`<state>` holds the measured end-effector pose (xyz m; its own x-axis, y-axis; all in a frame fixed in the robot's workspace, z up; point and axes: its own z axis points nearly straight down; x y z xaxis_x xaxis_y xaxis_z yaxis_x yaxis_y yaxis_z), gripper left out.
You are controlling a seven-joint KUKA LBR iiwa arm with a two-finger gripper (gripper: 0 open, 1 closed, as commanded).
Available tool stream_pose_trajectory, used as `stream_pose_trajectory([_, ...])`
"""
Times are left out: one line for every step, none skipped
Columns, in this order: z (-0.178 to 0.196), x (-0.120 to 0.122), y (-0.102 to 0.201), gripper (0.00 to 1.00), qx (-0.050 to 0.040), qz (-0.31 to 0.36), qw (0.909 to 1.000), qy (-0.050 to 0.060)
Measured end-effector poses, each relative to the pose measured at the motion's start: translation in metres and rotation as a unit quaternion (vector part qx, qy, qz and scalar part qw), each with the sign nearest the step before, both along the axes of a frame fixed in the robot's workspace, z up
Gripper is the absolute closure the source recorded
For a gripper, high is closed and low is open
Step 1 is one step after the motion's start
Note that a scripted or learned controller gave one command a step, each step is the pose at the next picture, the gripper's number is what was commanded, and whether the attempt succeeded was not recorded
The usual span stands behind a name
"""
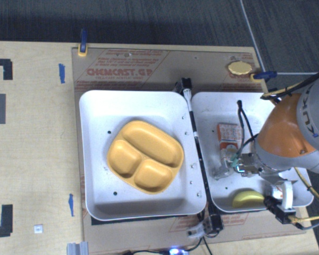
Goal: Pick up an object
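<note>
In the right bin (215, 108) lie a small red and white packet (229, 131) near the middle and a yellow banana-shaped object (248, 198) by the front wall. My gripper (224, 166) hangs low over the bin floor between them, just below the packet and above-left of the banana. The arm's orange band (284, 134) sits to its right. Nothing shows between the gripper and the bin floor. The left bin (95, 142) holds a yellow three-compartment plate (144, 155), lying face down.
A black divider bar (194, 137) runs between the bins. Black cables (243, 124) hang from the wrist over the right bin. A tan disc (240, 67) and a blue clip (83, 41) rest on the cardboard behind the bins.
</note>
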<state>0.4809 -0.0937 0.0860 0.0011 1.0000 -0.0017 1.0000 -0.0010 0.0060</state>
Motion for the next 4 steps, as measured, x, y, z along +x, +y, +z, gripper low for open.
stream_pose_trajectory([0.0, 0.0001, 0.001, 0.0, -0.0003, 0.0, 1.0, 0.0])
stream_pose_trajectory([0.0, 0.0001, 0.0005, 0.0, 0.0002, 0.0, 1.0, 0.0])
stream_pose_trajectory([0.0, 0.0001, 0.0009, 0.0, 0.0, 0.0, 1.0, 0.0])
stream_pose_trajectory([0.0, 0.0001, 0.0007, 0.0, 0.0002, 0.0, 1.0, 0.0])
